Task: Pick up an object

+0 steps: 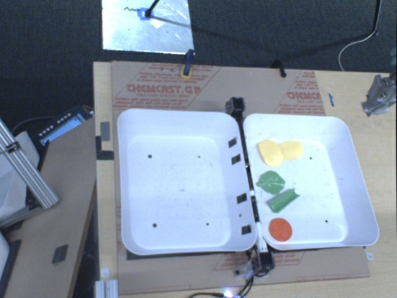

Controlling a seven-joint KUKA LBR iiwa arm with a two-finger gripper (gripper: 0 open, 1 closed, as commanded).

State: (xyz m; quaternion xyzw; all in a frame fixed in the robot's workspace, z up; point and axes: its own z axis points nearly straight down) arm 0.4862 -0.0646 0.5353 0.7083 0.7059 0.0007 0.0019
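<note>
- Bench layout: two shallow white bins sit side by side on a brown printed board [248,82]. The left bin [180,182] and the right bin [347,185] meet along a central seam fitted with dark clips [239,160].
- Gripper: a grey metallic part of the gripper [378,97] enters at the right edge of the view, above and well apart from the right bin. The state of the jaws cannot be determined, since too little of the unit shows. Nothing is seen in its hold.
- Objects, all in the left half of the right bin:
- Two pale yellow pieces [279,151] lie touching each other, nearest the far wall.
- A green leaf-shaped piece [271,181] lies just below the yellow pieces.
- A green elongated piece [283,199] lies just beside the leaf-shaped piece, tilted diagonally.
- A red-orange disc [280,230] lies nearest the front wall, apart from the green pieces.
- Surroundings: a reflective square panel [146,17] lies on the dark floor beyond the bench.
</note>
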